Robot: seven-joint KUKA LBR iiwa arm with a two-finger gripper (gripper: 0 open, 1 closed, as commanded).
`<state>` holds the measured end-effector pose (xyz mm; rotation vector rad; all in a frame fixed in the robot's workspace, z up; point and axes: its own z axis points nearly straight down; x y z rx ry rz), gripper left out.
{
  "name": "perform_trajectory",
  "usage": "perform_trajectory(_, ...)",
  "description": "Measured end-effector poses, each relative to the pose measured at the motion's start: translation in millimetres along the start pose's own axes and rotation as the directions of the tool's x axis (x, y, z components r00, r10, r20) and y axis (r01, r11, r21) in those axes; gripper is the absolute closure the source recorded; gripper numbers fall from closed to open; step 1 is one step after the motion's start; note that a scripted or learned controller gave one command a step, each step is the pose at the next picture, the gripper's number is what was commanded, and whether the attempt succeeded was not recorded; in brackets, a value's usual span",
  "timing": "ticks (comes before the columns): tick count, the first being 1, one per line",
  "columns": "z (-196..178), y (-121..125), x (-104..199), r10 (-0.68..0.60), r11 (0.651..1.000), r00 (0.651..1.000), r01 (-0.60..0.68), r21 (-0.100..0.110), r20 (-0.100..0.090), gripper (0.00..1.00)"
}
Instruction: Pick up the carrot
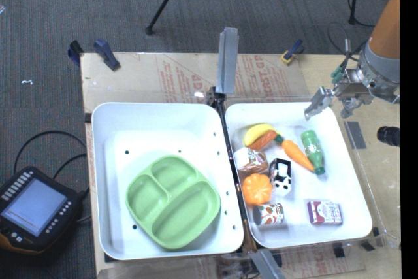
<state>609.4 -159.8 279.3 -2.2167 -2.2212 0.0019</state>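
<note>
While the gripper [334, 103] hung above the far right corner of the right bin [356, 176], its two fingers stood spread apart with nothing between them, one grey finger [317, 103] reaching over the bin's far rim. The carrot [296, 153] lay in the far half of that bin, slanting from its green top near the middle down toward the right edge, well apart from the gripper. A green bottle [313, 151] lay just beside the carrot on its right, and a yellow banana [258, 134] sat at its left, near the far left corner. Nearer the bin's left edge were a brown loaf-like item [251, 162], a small orange pumpkin [257, 188] and a black-and-white cow figure [281, 176]. Along the near edge lay a can [270, 214] and a red carton [324, 212]. The left bin [108, 134] carried a green divided plate [172, 201], set toward its near side.
</note>
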Motion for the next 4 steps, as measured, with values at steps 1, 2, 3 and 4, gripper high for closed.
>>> perform_trajectory(1,113,-1,-15,0.009,1.0,1.0,-0.009,0.002,-0.001,0.0)
perform_trajectory(2,193,21,-6,-0.142,0.99,0.99,0.142,0.001,-0.002,0.0)
perform_trajectory(3,183,22,-6,-0.14,0.99,0.99,0.14,0.0,-0.003,1.0)
perform_trajectory(4,93,36,17,-0.192,0.981,0.981,0.192,-0.003,0.001,1.0)
